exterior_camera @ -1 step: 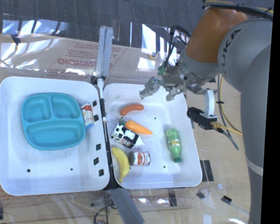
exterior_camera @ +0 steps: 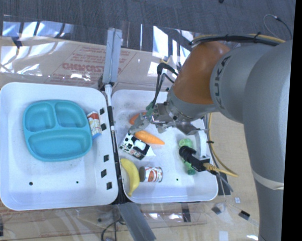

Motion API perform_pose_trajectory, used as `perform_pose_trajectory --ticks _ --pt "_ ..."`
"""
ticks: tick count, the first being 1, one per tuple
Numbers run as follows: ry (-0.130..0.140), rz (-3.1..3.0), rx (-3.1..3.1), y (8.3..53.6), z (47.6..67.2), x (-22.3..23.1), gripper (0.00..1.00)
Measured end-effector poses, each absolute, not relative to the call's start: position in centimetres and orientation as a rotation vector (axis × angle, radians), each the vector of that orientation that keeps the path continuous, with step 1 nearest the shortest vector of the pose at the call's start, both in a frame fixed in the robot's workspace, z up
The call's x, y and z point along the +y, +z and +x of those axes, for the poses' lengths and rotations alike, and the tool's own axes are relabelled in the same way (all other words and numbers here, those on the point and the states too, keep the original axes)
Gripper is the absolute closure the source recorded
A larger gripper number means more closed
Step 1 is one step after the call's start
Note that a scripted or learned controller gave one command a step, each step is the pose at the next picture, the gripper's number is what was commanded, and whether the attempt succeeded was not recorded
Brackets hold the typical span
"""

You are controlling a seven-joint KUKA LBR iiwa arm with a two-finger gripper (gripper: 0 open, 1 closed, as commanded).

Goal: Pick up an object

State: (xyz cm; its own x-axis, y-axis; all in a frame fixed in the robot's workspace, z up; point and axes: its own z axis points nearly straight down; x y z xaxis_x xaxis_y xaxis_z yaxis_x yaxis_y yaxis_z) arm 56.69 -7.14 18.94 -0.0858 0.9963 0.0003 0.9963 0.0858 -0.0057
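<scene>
My gripper (exterior_camera: pixel 152 117) hangs over the upper middle of the right bin (exterior_camera: pixel 197 194), under the orange band of the arm. Just below it lies an orange carrot (exterior_camera: pixel 150 138). A small orange piece (exterior_camera: pixel 135 119) lies to the gripper's left. A black-and-white patterned item (exterior_camera: pixel 134 146) sits below the carrot, touching it. Nearer the front edge lie a yellow banana (exterior_camera: pixel 131 175) and a small can (exterior_camera: pixel 152 174) on its side. A green object (exterior_camera: pixel 187 144) sits to the right, partly hidden by the robot. I see nothing held.
The left bin (exterior_camera: pixel 14 185) holds a blue divided plate (exterior_camera: pixel 56 129) and a small red-and-white container (exterior_camera: pixel 94 124) against its right wall. The divider (exterior_camera: pixel 109 140) between the bins runs close to the banana.
</scene>
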Motion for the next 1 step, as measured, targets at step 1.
perform_pose_trajectory --ticks 1 --pt "0.005 -2.274 -2.165 19.02 61.79 -7.88 0.00"
